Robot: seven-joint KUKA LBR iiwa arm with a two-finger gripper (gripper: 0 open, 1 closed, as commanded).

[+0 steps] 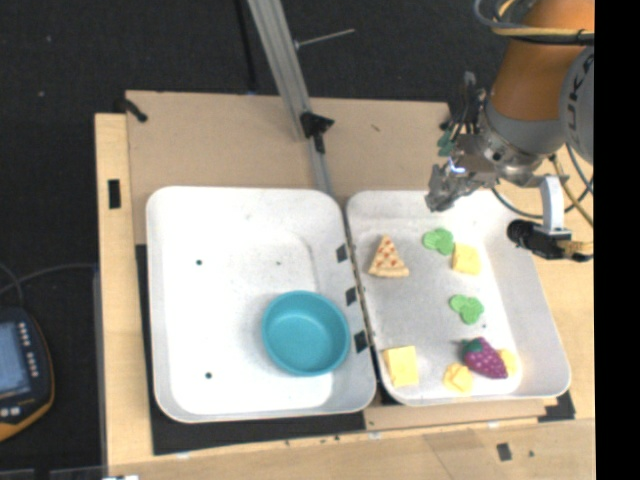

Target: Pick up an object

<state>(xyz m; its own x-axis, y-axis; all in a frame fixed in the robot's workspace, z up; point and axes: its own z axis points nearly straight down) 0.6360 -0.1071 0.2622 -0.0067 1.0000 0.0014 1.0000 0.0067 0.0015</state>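
Pincer hanging over the far rim of the right bin, low on the grey wrist; too dark and small to tell how wide it stands, and nothing seen held or touched. Just below and in front, a green piece and a yellow block lying side by side, touching or nearly so. Left of these, apart, a pizza slice near the bin's left wall. Further forward, a second green piece alone mid-bin, then along the near edge a yellow cube, a small yellow bit and purple grapes crowded together. Beyond the divide, a blue bowl in the left bin, well apart. No target yet picked up, so the task looks barely begun. Likely trouble: coming down on the nearest green piece and yellow block may catch both or push one aside, since they sit so close; flat, thin pieces such as the slice may slip out of a closing grip; dropping too near the rim may strike the bin wall. Grapes and the yellow bit risk the same crowding. The lone green piece judged the cleaner choice.
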